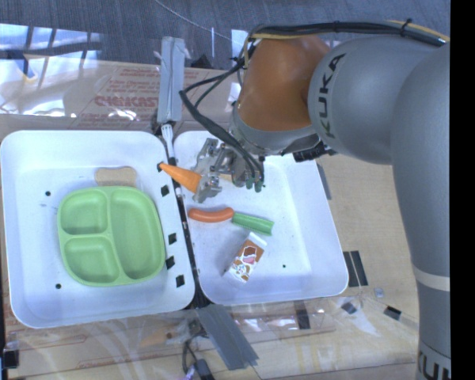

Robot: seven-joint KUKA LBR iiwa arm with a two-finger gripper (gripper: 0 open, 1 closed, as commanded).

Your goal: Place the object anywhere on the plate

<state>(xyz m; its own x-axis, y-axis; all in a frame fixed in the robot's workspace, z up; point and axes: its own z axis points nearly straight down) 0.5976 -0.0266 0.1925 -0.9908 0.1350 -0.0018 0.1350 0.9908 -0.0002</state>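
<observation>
Camera view: gripper (pixel 210 172) grips carrot (pixel 182 176) (orange).

Plate (pixel 111 234) light green; carrot (pixel 182 176) orange; sausage (pixel 211 214) red-orange; bins (pixel 32 165) white; carton (pixel 246 261) brown-white

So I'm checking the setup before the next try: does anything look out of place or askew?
Yes: the carrot lies across the divider between the two bins, at the gripper, instead of flat in a bin. The green plate has nothing on it.
</observation>
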